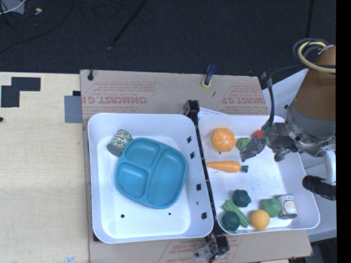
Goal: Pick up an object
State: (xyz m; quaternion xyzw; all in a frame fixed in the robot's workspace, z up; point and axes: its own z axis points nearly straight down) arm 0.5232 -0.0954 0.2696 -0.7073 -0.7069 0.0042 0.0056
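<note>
At the right of the frame, the grey arm with its orange band point(321, 89) reaches over the right-hand white bin point(299, 223), and its gripper point(253, 147) hangs low near the bin's upper middle. Whether it is open or shut cannot be told from this slanted view, and nothing can be seen held in it. Just left of the gripper lies a small green piece point(243, 143), and beside that an orange point(223, 139). A carrot point(225, 166) lies below the orange, pointing sideways across the bin. Toward the lower edge of this bin sit a dark green broccoli point(241, 197), a green pepper-like vegetable point(232, 219), a small yellow fruit point(259, 219), a light green fruit point(270, 206) and a small can point(287, 206). The left-hand white bin point(104, 218) holds a blue divided plate point(151, 171) near its middle, with a second small can point(119, 142) lying tipped at the plate's upper left corner.
</note>
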